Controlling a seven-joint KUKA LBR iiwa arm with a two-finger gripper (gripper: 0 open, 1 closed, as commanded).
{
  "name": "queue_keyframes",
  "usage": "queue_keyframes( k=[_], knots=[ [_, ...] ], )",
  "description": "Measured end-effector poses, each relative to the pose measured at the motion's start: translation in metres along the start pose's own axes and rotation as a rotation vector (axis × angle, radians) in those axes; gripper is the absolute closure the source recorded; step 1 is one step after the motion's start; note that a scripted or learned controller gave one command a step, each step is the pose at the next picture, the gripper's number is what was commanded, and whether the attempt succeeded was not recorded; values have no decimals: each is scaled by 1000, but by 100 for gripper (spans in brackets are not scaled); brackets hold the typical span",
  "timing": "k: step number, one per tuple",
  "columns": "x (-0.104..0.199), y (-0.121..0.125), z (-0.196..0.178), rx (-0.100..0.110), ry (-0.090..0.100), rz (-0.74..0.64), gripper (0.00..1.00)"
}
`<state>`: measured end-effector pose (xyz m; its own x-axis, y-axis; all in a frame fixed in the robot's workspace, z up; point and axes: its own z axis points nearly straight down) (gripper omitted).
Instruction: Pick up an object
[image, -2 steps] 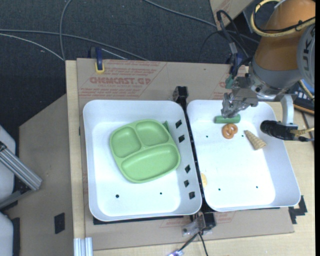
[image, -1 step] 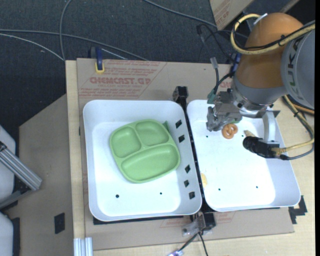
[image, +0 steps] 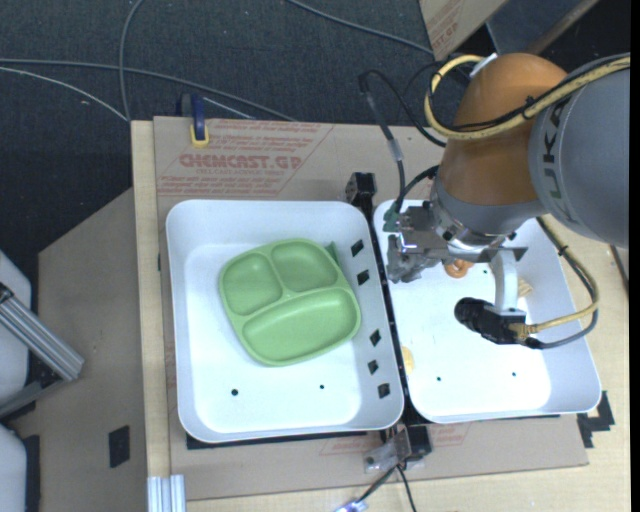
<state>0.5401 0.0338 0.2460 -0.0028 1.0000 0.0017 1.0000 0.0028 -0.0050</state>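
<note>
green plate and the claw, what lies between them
In the camera view, the two bins' adjoining rims with black clips lie between the green plate in the left bin and the claw over the right bin.

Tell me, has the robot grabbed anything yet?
Not yet, as far as the picture shows. Done: the arm has reached over the right bin. In hand: the gripper sits low by that bin's left wall, with nothing visible between its fingers. Left: getting hold of something and lifting it. The green plate lies untouched in the left bin.
</note>
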Motion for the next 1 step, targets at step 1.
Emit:
queue_keyframes(
  k=[1],
  knots=[
    [48,-27,11,1,0,-1,100]
  ],
)
